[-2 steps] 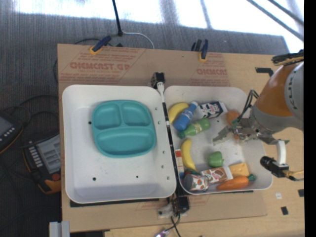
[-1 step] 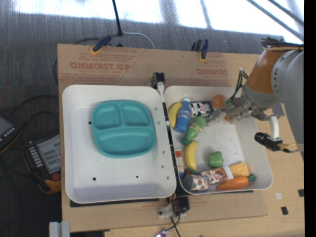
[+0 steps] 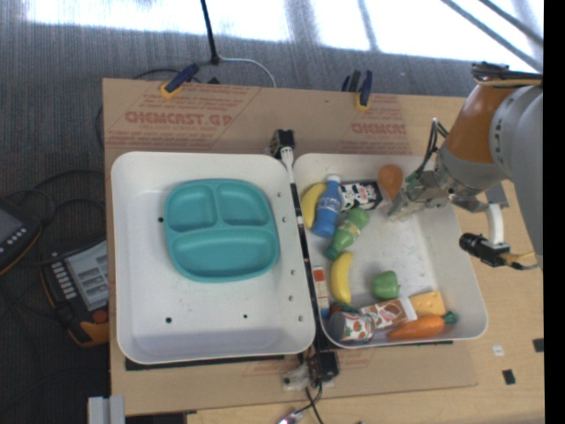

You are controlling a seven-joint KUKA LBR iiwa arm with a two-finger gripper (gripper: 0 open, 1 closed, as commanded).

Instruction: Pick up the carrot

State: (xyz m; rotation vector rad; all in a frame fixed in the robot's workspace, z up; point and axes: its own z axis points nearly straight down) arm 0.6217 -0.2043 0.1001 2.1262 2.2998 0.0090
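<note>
Two shallow white bins sit side by side on the brown cardboard-covered bench (image 3: pixel 177 117). The left white bin (image 3: pixel 141 325) carries one thing, a teal plastic divided tray (image 3: pixel 222 230) with three compartments, lying nearer the bin's far edge, with bare floor along the near edge and both sides.

The right white bin (image 3: pixel 472 312) is the busy one. Two yellow toy bananas: one (image 3: pixel 310 203) by the far-left corner along the shared wall, the other (image 3: pixel 341 276) lower down that left side. One blue toy bottle (image 3: pixel 327 206) touches the upper banana, one black-and-white carton (image 3: pixel 360 194) lies just beside it toward the far edge, and one green toy bottle (image 3: pixel 347 232) lies tilted between the two bananas. One small green pepper-like toy (image 3: pixel 385 283) sits toward the middle. Along the near edge: one red-and-white printed packet (image 3: pixel 375 316), one yellow wedge (image 3: pixel 428 303), and the orange plastic carrot (image 3: pixel 417 328) with its green top, lying flat in the near-right corner against the near wall, touching the packet.

The grey arm with its orange band (image 3: pixel 477 126) comes in over the far-right side. The two-finger gripper (image 3: pixel 408 203) hangs near the far edge, just beside one orange rounded toy (image 3: pixel 391 179); whether the fingers are parted or closed cannot be told from here, and nothing is visibly between them. The gripper and carrot are well apart, with open bin floor along the right side between them.
</note>
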